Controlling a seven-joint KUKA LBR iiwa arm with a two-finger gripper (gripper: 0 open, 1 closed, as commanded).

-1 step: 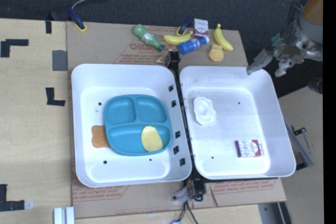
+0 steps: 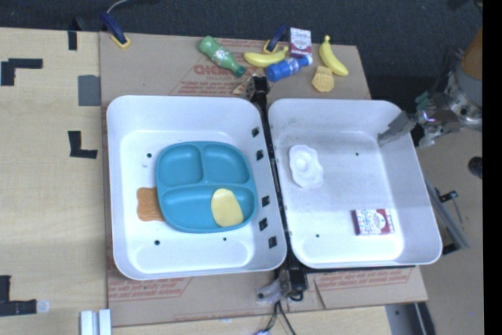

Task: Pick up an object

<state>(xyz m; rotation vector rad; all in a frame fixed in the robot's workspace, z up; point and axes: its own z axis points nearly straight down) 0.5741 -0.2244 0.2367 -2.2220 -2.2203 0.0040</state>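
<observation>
Dark carpet behind, wooden bench (image 2: 47, 192) in front, with cardboard sheet (image 2: 157, 67) under two white bins side by side. Left bin (image 2: 125, 247): blue divided plate (image 2: 192, 169) with a yellow piece (image 2: 227, 208) in its near right compartment; brown toast-like slab (image 2: 146, 204) tucked against the plate's left edge. Right bin (image 2: 416, 192): white crumpled lump (image 2: 305, 166) near the left wall, small red-and-white box (image 2: 371, 221) lying flat toward the near right corner, well apart from the lump. Arm at right edge of frame, wrist low over the right bin's far right rim. Gripper (image 2: 396, 129) reaching in over that rim, nothing between its fingers; how far open, cannot tell. Behind the bins on the cardboard: green bottle (image 2: 220, 56), two bananas (image 2: 264, 57) (image 2: 332, 59), blue bottle (image 2: 284, 69), small carton (image 2: 300, 40), yellow waffle-like piece (image 2: 322, 79).
</observation>
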